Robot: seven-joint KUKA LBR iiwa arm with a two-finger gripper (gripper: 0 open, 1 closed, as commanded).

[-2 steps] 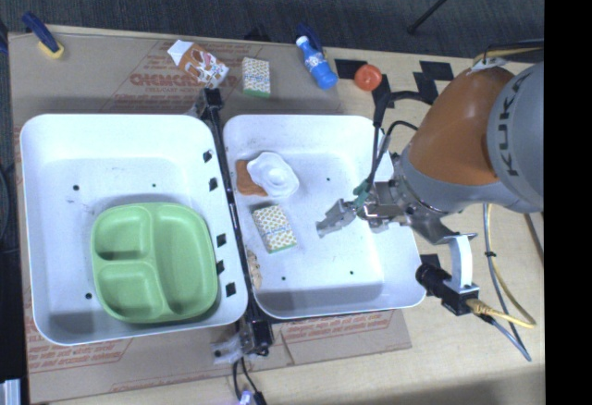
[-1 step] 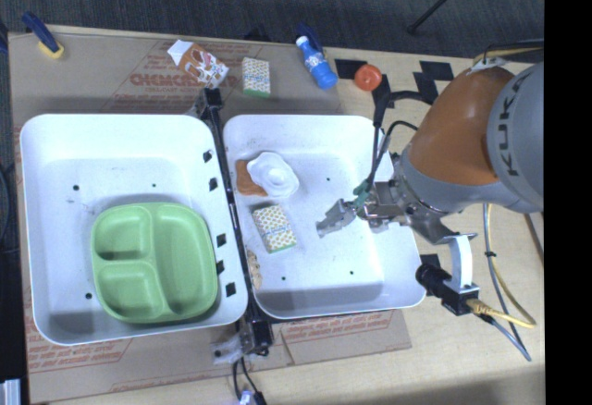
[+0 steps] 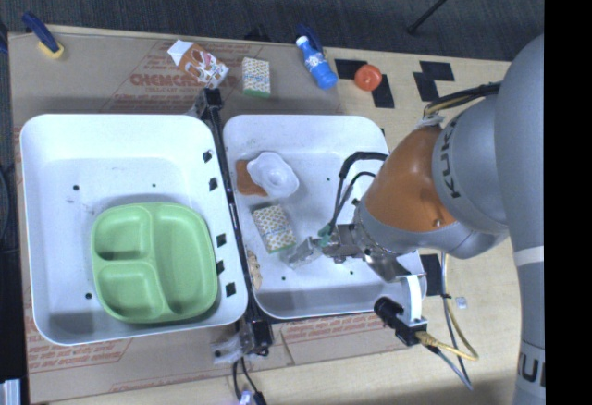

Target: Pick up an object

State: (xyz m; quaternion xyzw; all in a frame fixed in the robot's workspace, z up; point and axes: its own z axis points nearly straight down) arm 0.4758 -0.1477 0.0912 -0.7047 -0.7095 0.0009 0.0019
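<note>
Tool low in right bin, grip state unclear; patterned packet just beside, long axis running upper-left to lower-right

Tray in left bin (alone)

In the right bin, a clear crumpled plastic cup lies over an orange-brown item near the left wall. Just below them, a small patterned packet lies flat, slightly tilted.

My bench carries two white bins, a blue bottle, an orange cap and perhaps two snack packets.
</note>
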